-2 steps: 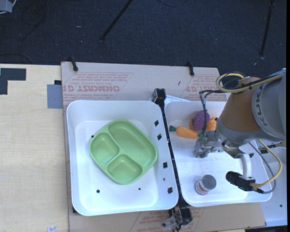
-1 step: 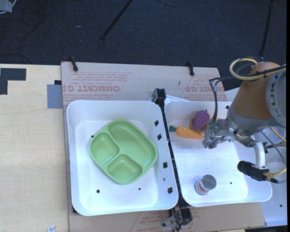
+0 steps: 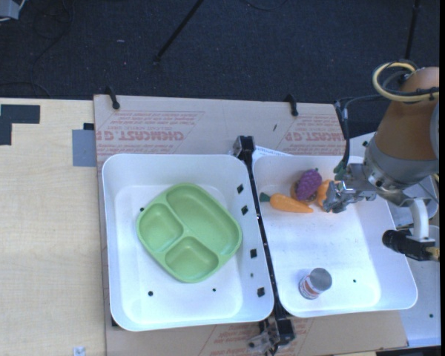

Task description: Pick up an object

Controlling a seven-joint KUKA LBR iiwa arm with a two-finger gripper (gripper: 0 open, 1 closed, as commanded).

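Observation:
In the right bin [image 3: 356, 295] an orange carrot [image 3: 289, 204] lies near the back left, with a purple bunch of grapes [image 3: 308, 184] just behind it. A small orange piece [image 3: 322, 192] sits to the right of the grapes. A small can with a grey lid [image 3: 314, 282] stands near the front. My gripper [image 3: 337, 199] is low in the bin, right beside the orange piece and the carrot's right end. Nothing shows between its fingers.
The left bin [image 3: 126, 302] holds a green divided plate [image 3: 189, 231]. A black divider with clips [image 3: 254, 228] runs between the bins. The grey arm with its orange band [image 3: 404, 132] comes in from the right over the bin's edge. Cardboard [image 3: 208, 128] lies under the bins.

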